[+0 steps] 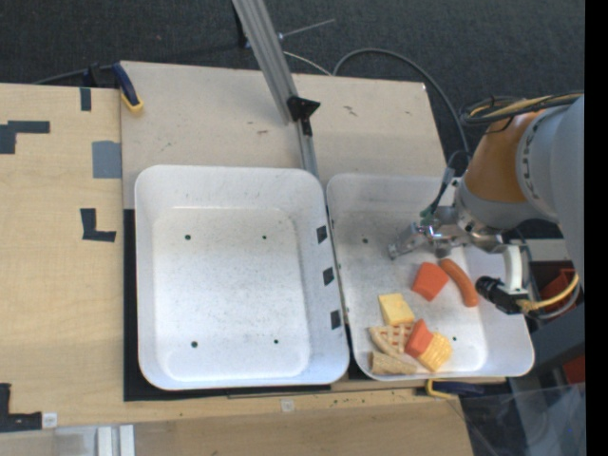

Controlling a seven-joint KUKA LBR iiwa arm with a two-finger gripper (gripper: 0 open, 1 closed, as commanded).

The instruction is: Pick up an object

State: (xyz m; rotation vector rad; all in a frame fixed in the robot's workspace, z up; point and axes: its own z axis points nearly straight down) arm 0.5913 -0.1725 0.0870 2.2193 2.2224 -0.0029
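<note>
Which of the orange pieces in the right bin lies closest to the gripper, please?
The orange block, just below the gripper; the long orange sausage-shaped piece lies farther right.

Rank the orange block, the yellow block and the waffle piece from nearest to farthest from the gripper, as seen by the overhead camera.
Measured from the gripper:
1. Orange block, just below and right of it.
2. Yellow block, lower in the right bin.
3. Waffle piece, near that bin's front edge.

Two bins sit side by side on the bench (218, 122). The right bin (366, 202) holds a cluster of what appear to be toy foods (413, 335) near its front, the gripper (404, 247) just behind them.
</note>
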